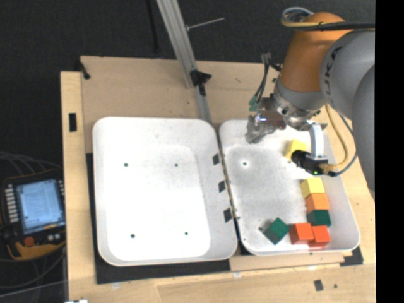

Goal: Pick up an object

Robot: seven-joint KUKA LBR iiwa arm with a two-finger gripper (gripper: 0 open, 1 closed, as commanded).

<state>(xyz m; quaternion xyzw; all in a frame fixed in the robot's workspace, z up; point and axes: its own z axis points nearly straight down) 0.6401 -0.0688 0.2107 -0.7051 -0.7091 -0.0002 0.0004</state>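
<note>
The likeliest target — a yellow block point(295, 149) — sits in the right bin point(252, 188), close to that bin's far edge and toward its right side. It lies just beside the claw point(257, 130), to the claw's right and slightly nearer the tabletop's front edge, so the coming move looks like a short sideways shift rather than a long reach. Its shape is partly masked by a black fitting on the arm, and no long axis can be read.

Other candidates are well apart from the claw, gathered along the right bin's right wall and front right corner: a second yellow block point(312, 187), an orange block point(317, 201) touching it, a dark green block point(319, 217), two red-orange blocks point(309, 233) side by side, and a green block point(275, 230) lying tilted — loose from the row.

The claw hangs over the right bin's far left corner; whether it is spread or closed I cannot tell, and nothing shows in its grip.

The bin floor is smooth, white and shallow, with bare room around the claw. The left bin point(158, 188) lies beside it on the tan tabletop point(139, 87).
</note>
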